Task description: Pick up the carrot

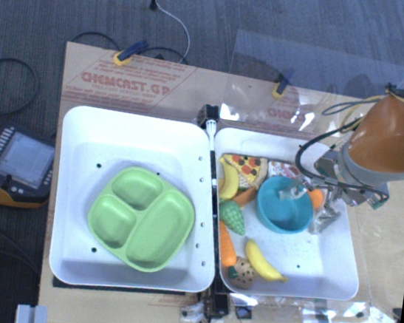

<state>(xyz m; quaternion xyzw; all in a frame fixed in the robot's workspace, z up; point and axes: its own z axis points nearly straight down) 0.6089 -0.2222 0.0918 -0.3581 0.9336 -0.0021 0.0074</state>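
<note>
Two shallow white plastic bins are sitting side by side on a brown board. The left bin (73, 176) is holding a light green three-compartment plastic plate (142, 218). The grey arm with its orange band (388, 138) is reaching in from the right over the right bin (335, 273), its gripper (323, 204) hanging just right of a round blue bowl (284, 204); whether it is open or closed cannot be told. The orange toy carrot (227, 249) is lying near the bin's left wall, below a green strawberry-shaped toy (233, 216) and left of a yellow toy banana (263, 260). A pizza slice toy (246, 168) is lying at the far left corner.
</note>
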